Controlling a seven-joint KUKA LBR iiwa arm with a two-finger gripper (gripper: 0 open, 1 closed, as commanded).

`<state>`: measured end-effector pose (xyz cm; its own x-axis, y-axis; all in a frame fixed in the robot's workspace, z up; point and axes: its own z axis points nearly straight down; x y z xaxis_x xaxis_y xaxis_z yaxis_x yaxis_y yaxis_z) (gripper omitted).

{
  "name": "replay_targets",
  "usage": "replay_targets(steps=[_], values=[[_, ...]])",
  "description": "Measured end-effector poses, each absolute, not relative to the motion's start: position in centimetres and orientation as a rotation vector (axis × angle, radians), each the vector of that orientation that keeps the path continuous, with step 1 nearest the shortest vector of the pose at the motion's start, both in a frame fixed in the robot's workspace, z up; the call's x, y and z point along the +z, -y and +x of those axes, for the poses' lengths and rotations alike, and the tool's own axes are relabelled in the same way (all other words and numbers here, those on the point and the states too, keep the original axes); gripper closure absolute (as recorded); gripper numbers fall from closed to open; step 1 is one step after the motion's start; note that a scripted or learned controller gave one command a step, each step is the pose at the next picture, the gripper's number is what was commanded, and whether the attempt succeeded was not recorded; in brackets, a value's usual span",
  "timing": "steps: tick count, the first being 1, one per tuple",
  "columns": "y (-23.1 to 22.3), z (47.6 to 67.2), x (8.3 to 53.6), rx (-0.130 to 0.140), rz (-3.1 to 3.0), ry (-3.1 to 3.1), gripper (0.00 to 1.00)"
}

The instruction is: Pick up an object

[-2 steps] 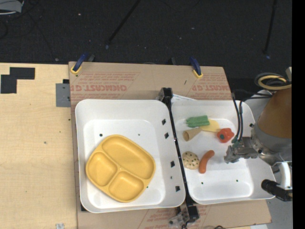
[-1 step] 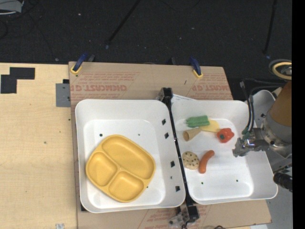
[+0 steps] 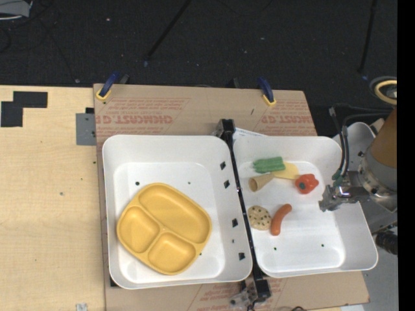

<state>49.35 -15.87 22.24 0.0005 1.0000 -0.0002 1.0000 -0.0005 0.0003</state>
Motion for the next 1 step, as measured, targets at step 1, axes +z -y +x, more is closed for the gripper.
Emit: replay_targets(steps=[1], values=[[11.49, 50.43, 21.52, 0.0, 2.219, -2.226, 1.0]])
